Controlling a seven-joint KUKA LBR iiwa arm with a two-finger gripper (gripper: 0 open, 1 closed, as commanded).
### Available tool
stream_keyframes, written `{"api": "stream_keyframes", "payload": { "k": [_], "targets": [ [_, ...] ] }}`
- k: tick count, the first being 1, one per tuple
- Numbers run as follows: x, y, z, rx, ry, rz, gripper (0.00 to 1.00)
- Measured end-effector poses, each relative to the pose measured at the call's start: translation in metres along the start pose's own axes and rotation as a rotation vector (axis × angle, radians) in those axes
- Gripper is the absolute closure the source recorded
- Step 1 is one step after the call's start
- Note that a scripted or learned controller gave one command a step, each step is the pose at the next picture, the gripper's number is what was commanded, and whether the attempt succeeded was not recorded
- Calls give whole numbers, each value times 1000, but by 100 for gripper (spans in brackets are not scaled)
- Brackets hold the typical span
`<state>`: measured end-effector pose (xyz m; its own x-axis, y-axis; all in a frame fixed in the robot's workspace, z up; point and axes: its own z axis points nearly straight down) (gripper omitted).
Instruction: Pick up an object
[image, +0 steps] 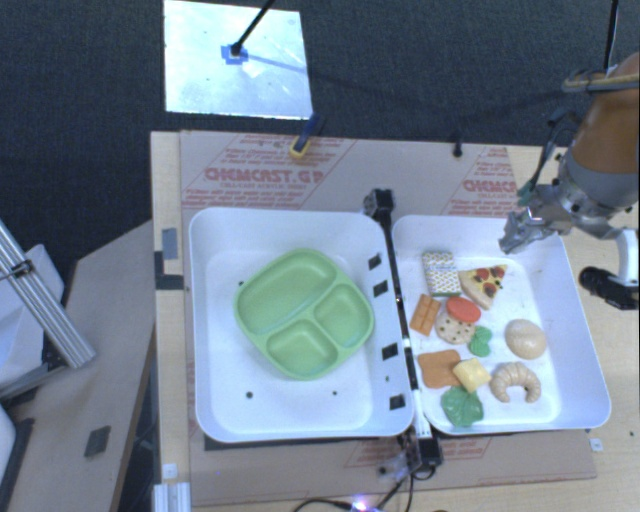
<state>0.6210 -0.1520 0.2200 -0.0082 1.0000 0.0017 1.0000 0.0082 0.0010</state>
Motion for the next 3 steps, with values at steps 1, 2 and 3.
{"api": "stream_keyframes", "payload": {
  "k": [1,2,3],
  "targets": [
    [58,-5,-10,-1,1,-2,100],
    [110,-24,-1,2,1,-1,100],
    [159,-39,-11,1,1,-2,100]
  ]
}}
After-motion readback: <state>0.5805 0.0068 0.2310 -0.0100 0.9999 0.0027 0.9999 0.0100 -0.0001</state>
